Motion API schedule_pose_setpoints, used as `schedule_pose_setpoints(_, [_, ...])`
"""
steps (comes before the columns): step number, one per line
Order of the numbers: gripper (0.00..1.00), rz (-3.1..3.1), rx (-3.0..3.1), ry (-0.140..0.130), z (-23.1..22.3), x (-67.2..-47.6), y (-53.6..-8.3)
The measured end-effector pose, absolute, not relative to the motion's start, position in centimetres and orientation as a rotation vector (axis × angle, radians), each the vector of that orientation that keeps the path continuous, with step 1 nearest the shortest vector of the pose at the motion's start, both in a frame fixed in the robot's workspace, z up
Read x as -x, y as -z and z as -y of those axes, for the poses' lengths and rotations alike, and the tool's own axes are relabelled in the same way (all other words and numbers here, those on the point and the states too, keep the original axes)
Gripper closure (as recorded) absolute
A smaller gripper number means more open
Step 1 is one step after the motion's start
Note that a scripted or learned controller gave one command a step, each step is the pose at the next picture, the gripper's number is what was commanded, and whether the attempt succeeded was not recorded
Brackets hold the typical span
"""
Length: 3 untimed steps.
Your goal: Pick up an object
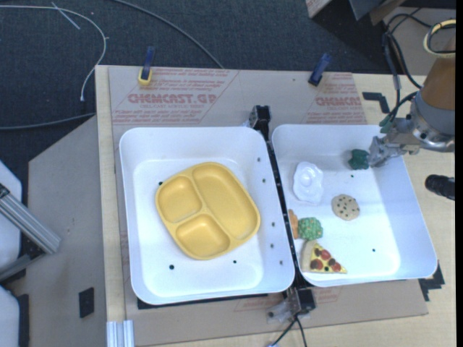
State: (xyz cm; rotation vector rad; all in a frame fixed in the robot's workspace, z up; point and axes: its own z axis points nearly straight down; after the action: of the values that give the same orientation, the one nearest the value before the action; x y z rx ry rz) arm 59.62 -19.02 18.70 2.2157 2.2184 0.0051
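Observation:
The right white bin (405, 255) holds several toy foods. A white lumpy piece (308, 180) lies at its left. A round chocolate-chip cookie (346, 207) sits mid-bin. A green broccoli piece (310, 228) rests beside a thin orange strip (293, 223), and a pizza slice (322, 259) lies at the front. A small dark green object (358, 159) sits near the far wall. My gripper (381, 153) hangs at the bin's far right, just right of that green object and level with it; whether it touches the object is unclear.
The left white bin (137, 157) holds a yellow three-compartment plate (207, 210). Blue clamps (147, 69) (319, 69) stand at the bench's far edge. Cables and the arm's orange-banded wrist (440, 96) crowd the upper right. A black divider fitting (260, 116) sits between the bins.

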Motion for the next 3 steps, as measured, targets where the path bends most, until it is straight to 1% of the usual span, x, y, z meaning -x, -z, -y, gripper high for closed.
schedule_pose_setpoints(1, [1.00,-2.216,-2.216,-0.005,20.1,-59.7,-24.1])
schedule_pose_setpoints(2, [1.00,-2.219,-2.217,-0.004,20.1,-59.8,-25.8])
schedule_pose_setpoints(3, [1.00,-2.230,-2.218,-0.001,14.2,-59.5,-24.6])
